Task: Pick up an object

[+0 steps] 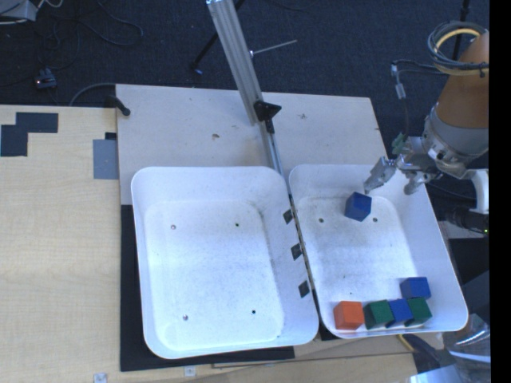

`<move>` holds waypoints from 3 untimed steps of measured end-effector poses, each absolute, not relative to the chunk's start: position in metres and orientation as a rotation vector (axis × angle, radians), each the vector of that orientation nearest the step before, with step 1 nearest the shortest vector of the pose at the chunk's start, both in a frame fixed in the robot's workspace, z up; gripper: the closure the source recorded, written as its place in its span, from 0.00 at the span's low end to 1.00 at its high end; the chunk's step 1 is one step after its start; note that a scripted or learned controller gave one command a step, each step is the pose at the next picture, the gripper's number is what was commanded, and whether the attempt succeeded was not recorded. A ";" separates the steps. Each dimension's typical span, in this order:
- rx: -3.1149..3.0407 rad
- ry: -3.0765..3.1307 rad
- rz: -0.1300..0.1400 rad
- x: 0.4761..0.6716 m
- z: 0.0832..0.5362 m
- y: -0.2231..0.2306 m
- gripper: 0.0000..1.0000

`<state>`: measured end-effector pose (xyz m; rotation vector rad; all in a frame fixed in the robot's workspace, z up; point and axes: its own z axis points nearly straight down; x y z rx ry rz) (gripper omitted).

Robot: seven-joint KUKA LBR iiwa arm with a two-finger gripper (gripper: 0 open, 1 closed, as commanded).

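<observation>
Grey two-finger gripper [393,176] hovering over the right shallow white bin [452,274], jaws spread, gripping nothing.
Small blue cube [358,207] sitting apart below the fingertips, upper bin floor, corner-on, no long axis.

Arm [467,94] cut off at right edge.

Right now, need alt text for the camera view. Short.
The gripper hangs open over the right bin, just beside a lone blue cube on the bin floor. Orange, green and blue cubes cluster in that bin's near corner; the left bin sits alongside.
</observation>
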<state>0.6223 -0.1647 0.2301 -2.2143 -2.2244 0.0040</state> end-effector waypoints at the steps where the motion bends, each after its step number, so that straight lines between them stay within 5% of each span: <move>1: -2.212 -2.222 0.004 0.583 0.222 -0.123 0.00; 2: -2.222 -2.226 0.005 0.627 0.116 -0.142 0.00; 3: -2.225 -2.226 -0.003 0.628 0.121 -0.141 0.00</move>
